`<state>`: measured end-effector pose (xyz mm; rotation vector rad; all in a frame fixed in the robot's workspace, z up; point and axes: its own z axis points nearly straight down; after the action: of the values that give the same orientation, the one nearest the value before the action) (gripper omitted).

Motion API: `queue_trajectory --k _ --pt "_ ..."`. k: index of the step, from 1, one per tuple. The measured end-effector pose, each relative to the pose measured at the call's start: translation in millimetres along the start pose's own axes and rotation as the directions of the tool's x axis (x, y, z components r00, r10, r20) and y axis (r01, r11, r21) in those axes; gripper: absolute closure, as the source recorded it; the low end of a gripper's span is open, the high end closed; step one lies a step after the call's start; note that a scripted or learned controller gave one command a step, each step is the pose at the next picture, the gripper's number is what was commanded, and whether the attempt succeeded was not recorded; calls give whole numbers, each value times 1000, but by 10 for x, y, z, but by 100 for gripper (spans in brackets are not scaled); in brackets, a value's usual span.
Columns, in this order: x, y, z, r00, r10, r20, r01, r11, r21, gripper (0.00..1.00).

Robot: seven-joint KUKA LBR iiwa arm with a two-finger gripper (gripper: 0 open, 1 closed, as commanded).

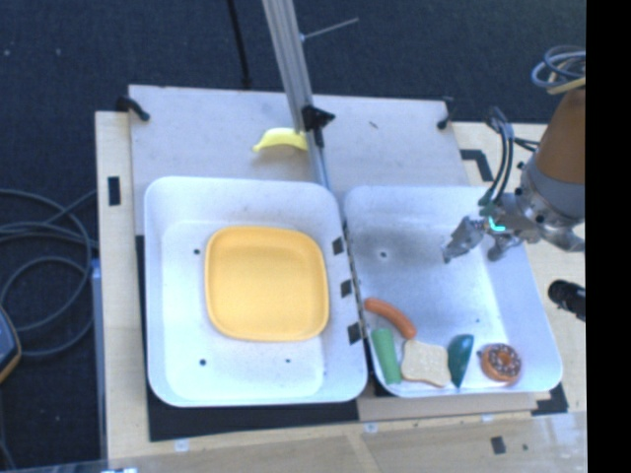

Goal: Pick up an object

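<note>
Here the left bin point(168, 294) holds a yellow plate point(266, 282), while the right bin point(513, 304) has its toys along the near edge. The gripper point(476, 241) hangs over the right bin with jaws apart, nothing between them, well apart from the bread slice point(425, 364), sausage point(389, 315) and donut point(501, 362).

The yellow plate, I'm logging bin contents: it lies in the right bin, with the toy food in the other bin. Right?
Not quite. The camera view shows the yellow plate in the left bin; the toy food, such as the hot dog and bread slice, lies in the right bin.
</note>
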<state>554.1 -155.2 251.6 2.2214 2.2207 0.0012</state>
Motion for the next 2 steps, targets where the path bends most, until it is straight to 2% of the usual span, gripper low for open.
queue_trajectory --k 1,2 --pt "0 0 0 1000 0 0 0 1000 0 0" --pt "-40 0 425 1000 1 0 -1 1000 4 0"
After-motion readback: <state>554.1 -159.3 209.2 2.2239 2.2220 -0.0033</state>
